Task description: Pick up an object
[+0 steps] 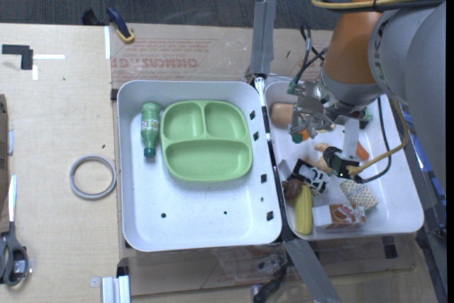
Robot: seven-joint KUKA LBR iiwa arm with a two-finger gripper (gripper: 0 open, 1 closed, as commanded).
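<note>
Under the gripper (306,125) — small objects, half-hidden.

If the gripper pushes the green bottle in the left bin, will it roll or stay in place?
The green bottle lies on its side on the left bin's flat floor, so it looks apt to roll if pushed across its length. The green divided plate close beside it would probably stop a roll that way. It seems small and plastic, so likely light.

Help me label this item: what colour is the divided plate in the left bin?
Light green, in the camera view: divided plate.
</note>
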